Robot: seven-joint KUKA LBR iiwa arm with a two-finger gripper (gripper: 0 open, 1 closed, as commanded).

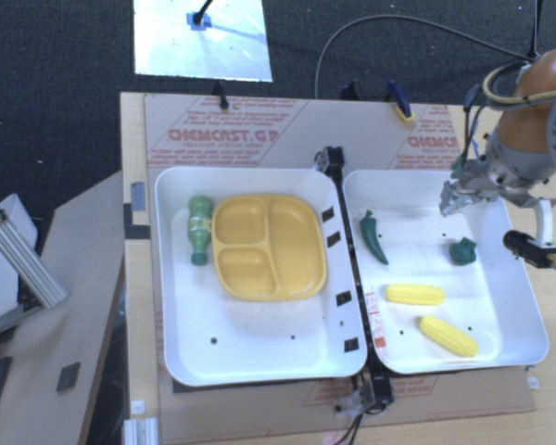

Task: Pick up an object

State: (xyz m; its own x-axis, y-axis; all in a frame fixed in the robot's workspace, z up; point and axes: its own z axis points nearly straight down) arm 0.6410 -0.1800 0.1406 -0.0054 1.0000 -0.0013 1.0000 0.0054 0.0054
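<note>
White bins: the left bin (167, 248) and the right bin (510, 295) meet along a centre rim.
Left bin: a yellow divided plate (264, 247) fills its middle; a green bottle (199, 230) lies just beside the plate's left edge.
Right bin: a green pepper (372, 236) near the centre rim, a small dark green piece (462, 250), and two yellow corn cobs (415, 294) (448, 336) towards the front, all apart with bare floor between.
Gripper (456, 197): over the right bin's back right corner, near the dark green piece, nothing between its fingers; their spread I cannot tell.

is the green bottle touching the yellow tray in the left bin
Touching. The camera view shows the green bottle lying right against the left rim of the yellow tray, no white floor between them.
</note>
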